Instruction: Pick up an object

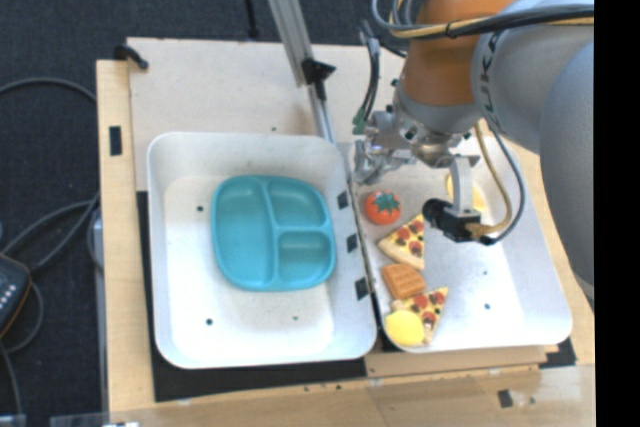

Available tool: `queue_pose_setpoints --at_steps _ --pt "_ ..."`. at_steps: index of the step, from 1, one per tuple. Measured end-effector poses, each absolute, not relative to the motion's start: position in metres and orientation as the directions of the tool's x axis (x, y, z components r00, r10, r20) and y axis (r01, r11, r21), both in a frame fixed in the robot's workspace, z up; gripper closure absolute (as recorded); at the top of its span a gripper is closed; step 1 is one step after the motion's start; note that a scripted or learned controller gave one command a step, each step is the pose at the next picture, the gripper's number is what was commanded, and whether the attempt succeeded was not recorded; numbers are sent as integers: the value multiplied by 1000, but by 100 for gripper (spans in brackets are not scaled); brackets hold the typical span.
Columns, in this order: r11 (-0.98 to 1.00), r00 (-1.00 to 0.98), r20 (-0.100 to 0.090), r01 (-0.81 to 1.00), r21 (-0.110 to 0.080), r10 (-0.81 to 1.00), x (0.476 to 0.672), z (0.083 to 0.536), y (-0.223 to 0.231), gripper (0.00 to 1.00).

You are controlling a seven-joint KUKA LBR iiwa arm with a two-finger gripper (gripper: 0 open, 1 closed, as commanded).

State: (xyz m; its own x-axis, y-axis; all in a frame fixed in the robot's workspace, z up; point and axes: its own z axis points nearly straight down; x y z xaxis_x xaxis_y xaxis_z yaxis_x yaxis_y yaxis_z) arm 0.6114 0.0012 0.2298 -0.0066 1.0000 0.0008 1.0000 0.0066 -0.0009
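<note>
In the right bin (520,305) several toy foods lie along the left wall: a red tomato (381,207), a pizza slice (404,242), a tan waffle-like piece (403,280), a second pizza slice (432,305) and a yellow lemon (403,326). A yellow piece (464,190) shows partly behind the arm's cables. My gripper (375,160) hangs at the bin's upper left corner, just above the tomato, under the orange wrist band (452,25). Nothing shows between its fingers.
The left bin (175,315) holds a turquoise divided plate (272,233). A slanted metal pole (285,10) rises behind the bins and ends near the gripper. A black cable connector (450,220) dangles over the right bin.
</note>
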Motion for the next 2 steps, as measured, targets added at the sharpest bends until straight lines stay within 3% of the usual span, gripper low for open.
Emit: queue_pose_setpoints --at_steps 2 --pt "8 -8 3 1000 0 1000 566 248 81 100"
